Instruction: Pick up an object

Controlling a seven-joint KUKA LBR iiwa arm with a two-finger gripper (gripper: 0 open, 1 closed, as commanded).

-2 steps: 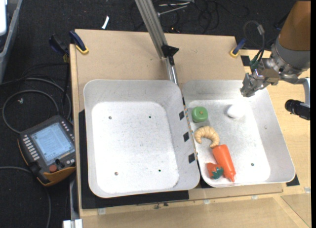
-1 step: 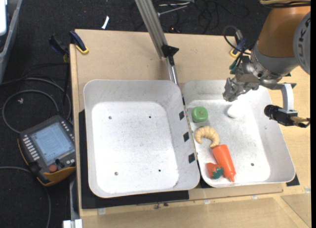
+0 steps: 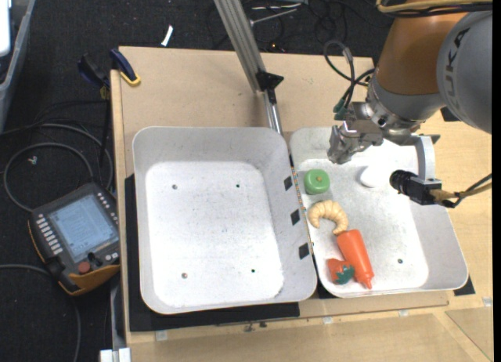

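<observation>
Camera view, looking down at a slant: the hand (image 3: 342, 151) hangs over the far end of the right white bin (image 3: 438, 270), its dark tip low near the bin floor; whether it is clenched or released I cannot tell, and nothing shows in its grip. Nearest candidate: small green plastic cylinder (image 3: 317, 182), lying near, at about 7 o'clock from the hand. Farther on the same bearing, the cream curved croissant-shaped toy (image 3: 329, 214), then the orange carrot-shaped toy (image 3: 355, 257), long axis running roughly 11 to 5 o'clock. A small white rounded object (image 3: 369, 175) sits at about 4 o'clock from the hand. Left white bin (image 3: 149, 149) lies well apart.
</observation>
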